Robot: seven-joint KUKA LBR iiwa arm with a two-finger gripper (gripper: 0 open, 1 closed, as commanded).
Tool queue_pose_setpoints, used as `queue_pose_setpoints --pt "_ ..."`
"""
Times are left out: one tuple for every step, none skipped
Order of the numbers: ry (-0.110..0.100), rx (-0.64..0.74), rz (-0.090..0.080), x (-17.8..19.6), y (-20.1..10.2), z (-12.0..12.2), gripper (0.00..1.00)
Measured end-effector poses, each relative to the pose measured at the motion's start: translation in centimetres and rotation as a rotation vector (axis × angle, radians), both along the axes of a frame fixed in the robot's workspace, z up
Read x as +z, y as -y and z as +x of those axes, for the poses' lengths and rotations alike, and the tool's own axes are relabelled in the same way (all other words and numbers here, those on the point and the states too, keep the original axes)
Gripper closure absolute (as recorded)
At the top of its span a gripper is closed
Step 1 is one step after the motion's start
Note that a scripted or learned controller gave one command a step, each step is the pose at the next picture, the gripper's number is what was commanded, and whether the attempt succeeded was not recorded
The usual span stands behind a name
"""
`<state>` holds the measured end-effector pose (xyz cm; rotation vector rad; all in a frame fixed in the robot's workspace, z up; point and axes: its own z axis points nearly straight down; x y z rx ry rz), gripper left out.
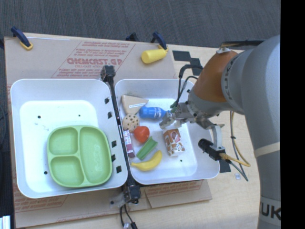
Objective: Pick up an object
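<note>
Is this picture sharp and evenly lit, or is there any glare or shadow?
Camera view: soft, even light; the green plate and banana look fairly sharp; the white bin walls look bright, nearly washed out; the arm looms large and slightly soft, shading the bench beneath it.

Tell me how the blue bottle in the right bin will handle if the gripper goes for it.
The blue bottle lies on its side, so a nudge will probably roll it. Its rounded, smooth-looking body may slip from a two-finger pinch. It looks small and likely light. The wedge and the gripper sit close by, so it might bump the wedge.
</note>
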<state>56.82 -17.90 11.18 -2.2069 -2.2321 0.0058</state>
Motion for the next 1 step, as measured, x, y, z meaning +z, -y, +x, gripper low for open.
queue_pose_setpoints --pt "0.005 -0.006 0.001 10.55 -2.37 -2.87 1.0"
